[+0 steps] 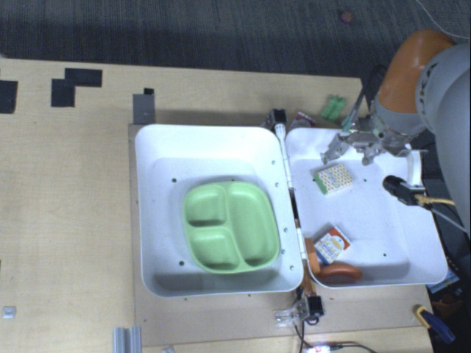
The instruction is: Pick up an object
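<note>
Two shallow white plastic bins are seen side by side. A green three-compartment tray (231, 225) lies in the left bin (158, 197). In the right bin (383, 226), the gripper (352, 147) is poised with metal fingers spread apart, nothing between them, just above a flat speckled packet (333, 178).

Tool (352, 147) above patterned packet (333, 178)

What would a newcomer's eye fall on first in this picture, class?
Most likely the pale green divided tray, which sits alone in the middle of the left bin. Next comes the grey arm's orange band at the upper right, with its gripper hanging over the far end of the right bin, just above a small dotted packet.
</note>
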Available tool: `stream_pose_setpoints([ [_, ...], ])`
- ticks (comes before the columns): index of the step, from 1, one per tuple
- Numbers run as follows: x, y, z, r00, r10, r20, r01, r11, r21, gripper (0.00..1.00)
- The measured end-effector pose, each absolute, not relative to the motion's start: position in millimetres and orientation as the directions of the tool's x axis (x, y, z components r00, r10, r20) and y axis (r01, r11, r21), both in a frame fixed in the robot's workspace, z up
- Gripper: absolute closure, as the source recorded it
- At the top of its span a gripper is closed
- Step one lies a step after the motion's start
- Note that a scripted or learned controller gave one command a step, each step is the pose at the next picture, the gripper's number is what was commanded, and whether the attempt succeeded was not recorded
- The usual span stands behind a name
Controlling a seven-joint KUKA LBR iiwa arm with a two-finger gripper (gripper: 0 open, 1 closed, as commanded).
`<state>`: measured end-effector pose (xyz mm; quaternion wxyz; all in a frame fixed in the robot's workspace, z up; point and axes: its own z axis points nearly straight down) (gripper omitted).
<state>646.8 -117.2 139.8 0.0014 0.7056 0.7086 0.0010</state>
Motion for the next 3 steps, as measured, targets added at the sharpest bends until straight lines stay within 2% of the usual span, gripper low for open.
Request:
stream_pose_setpoints([
  [1, 638.9, -95.9, 85.4, -0.005, 1.000, -0.001, 1.000, 0.005, 0.004, 0.00],
  [2, 640.0, -95.3, 96.3, -0.010, 1.000, -0.001, 1.000, 0.010, 0.007, 1.00],
  [3, 616.0, -15.4, 186.1, -0.006, 1.000, 0.002, 1.000, 0.006, 0.006, 1.00],
])
